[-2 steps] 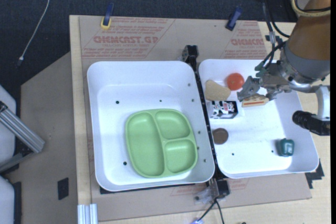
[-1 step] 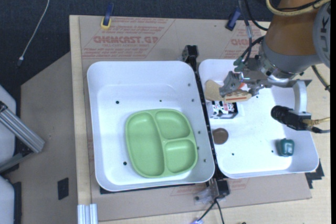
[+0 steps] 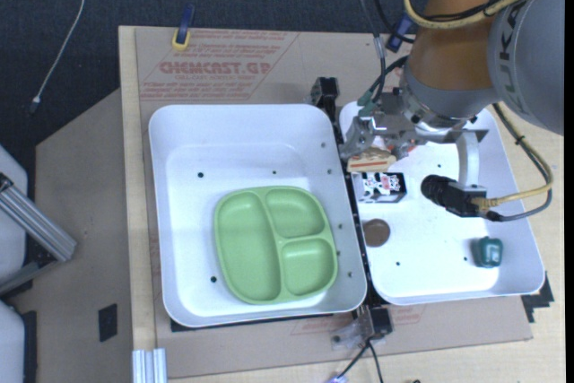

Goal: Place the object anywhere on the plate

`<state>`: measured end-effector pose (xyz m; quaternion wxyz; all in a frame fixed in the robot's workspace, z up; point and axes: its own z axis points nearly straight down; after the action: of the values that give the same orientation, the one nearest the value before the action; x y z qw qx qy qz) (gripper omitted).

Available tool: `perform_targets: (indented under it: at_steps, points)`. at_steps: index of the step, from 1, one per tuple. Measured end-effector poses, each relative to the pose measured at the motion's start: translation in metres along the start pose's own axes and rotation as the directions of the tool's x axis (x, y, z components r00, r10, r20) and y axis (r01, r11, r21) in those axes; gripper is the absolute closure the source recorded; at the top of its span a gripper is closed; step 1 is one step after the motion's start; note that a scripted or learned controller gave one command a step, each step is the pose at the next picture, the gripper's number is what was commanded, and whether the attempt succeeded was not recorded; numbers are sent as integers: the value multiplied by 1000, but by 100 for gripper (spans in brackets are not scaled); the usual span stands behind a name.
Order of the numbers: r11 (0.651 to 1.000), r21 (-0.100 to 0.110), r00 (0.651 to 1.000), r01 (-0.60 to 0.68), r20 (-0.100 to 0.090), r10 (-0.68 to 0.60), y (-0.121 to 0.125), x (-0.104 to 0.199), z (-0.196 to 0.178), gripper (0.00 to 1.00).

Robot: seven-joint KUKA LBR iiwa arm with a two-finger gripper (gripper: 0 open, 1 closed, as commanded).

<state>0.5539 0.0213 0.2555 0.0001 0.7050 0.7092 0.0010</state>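
While hand [image 3: 370, 139] hovers at left side of right bin [image 3: 430, 278], tan flat object [image 3: 370, 161] shows just under it; whether hand is clamped or apart, cannot tell. Green plate [image 3: 251, 238] lies in left bin [image 3: 193, 193], bin walls between. Black-and-white piece [image 3: 383, 185], brown disc [image 3: 376, 233], teal block [image 3: 487, 252] share right bin.

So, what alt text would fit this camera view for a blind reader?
The tool of a grey robot arm hangs over the right white bin, close to a tan bun-shaped object; a brown round disc and a small teal object lie nearby. The left white bin holds a green three-compartment plate.
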Motion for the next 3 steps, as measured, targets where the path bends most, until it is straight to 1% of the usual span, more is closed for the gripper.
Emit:
perform_targets:
  at_steps: [1, 2, 3]
  points:
    - [1000, 4, 1000, -1, 1, 1, 17, 42, 27, 100]
    - [1000, 1, 1000, -2, 1, 2, 18, 78, 31, 100]
    - [1000, 0, 1000, -6, 2, 6, 31, 73, 35, 100]
